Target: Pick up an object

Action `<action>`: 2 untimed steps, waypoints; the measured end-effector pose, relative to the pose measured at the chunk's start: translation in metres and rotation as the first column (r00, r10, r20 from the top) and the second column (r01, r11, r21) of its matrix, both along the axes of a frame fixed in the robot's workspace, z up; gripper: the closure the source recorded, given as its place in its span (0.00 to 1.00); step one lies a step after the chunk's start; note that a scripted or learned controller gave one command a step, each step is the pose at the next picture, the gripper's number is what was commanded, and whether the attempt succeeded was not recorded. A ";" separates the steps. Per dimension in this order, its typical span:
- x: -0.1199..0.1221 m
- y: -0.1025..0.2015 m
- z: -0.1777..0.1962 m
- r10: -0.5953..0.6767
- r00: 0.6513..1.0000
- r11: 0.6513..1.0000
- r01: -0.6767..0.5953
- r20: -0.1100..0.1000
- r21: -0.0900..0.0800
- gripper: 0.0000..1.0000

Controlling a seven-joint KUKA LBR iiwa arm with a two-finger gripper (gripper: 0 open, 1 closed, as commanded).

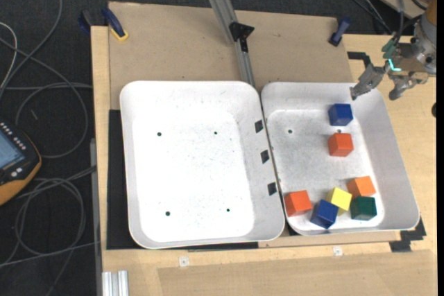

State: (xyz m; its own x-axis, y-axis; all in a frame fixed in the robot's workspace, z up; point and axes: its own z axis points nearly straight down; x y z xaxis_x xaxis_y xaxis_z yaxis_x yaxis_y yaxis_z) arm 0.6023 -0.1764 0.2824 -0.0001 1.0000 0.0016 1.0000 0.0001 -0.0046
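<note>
Gripper (380, 84) hovering over right bin (388, 142) far corner, fingers spread, grasping nothing. Approach step; next move: descending onto blue cube (340, 114) nearby.

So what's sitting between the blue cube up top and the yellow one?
An orange-red cube lies between the blue cube and the yellow cube, in the camera view.

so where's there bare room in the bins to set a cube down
The left bin is bare floor from rim to rim. In the right bin, the left half beside the divider is free above the orange cube. It is crowded along the near edge, where five cubes cluster, and near the blue cube below the gripper.
</note>
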 end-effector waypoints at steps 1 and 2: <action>0.001 0.000 0.003 0.001 1.000 1.000 -0.001 0.004 -0.001 0.00; 0.003 -0.003 -0.040 0.000 1.000 1.000 0.000 0.000 -0.001 0.00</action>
State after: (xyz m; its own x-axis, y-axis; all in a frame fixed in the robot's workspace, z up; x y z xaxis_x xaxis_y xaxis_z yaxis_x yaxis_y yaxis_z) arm 0.6052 -0.1794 0.2421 -0.0001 1.0000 0.0009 1.0000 0.0001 -0.0048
